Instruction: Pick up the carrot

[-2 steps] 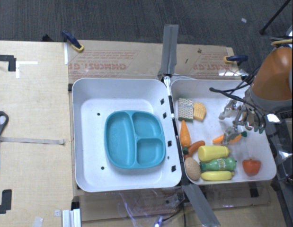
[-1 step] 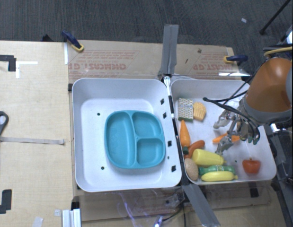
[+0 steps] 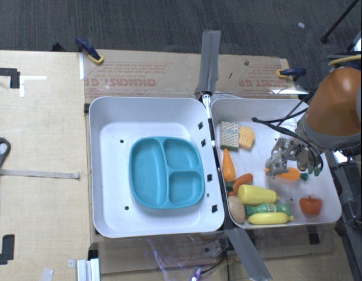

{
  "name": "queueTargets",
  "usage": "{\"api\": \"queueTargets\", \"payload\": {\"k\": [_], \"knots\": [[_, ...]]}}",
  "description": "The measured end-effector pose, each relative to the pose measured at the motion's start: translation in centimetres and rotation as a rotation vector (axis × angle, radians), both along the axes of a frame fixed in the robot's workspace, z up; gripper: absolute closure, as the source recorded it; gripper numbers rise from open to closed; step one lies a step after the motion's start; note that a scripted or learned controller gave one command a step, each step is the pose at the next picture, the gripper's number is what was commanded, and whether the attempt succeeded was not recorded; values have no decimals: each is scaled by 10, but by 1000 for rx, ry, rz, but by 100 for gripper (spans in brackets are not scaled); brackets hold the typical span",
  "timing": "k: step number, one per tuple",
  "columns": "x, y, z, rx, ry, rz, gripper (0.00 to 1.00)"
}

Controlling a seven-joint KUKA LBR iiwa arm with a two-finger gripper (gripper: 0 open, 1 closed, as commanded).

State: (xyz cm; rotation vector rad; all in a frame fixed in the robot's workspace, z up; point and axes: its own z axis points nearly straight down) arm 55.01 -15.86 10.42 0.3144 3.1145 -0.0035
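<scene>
An orange carrot (image 3: 228, 165) lies lengthwise near the left wall of the right bin (image 3: 327, 212), its narrow end pointing away from the camera. My gripper (image 3: 284, 161) hangs low over the middle of that bin, well to the right of this carrot. Directly beneath and touching the gripper's lower edge lies a smaller orange piece with a green end (image 3: 292, 175); the gripper hides part of it.
The right bin also holds a cracker-like block (image 3: 229, 134), a yellow wedge (image 3: 246, 137), a red-orange sausage shape (image 3: 243, 180), a yellow pepper (image 3: 256, 194), a green item (image 3: 267, 208), a banana (image 3: 269, 218), a potato (image 3: 235, 209) and a tomato (image 3: 310, 205). A blue divided plate (image 3: 167, 172) sits in the left bin.
</scene>
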Motion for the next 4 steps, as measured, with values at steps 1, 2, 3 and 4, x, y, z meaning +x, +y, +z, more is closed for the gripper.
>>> {"api": "queueTargets", "payload": {"k": [1, 2, 3, 4], "knots": [[-65, 17, -11, -1, 6, 357, 100], [-58, 18, -7, -7, -15, 359, 0], [-63, -27, -10, -2, 3, 280, 0], [-52, -41, -11, 2, 5, 62, 0]]}}
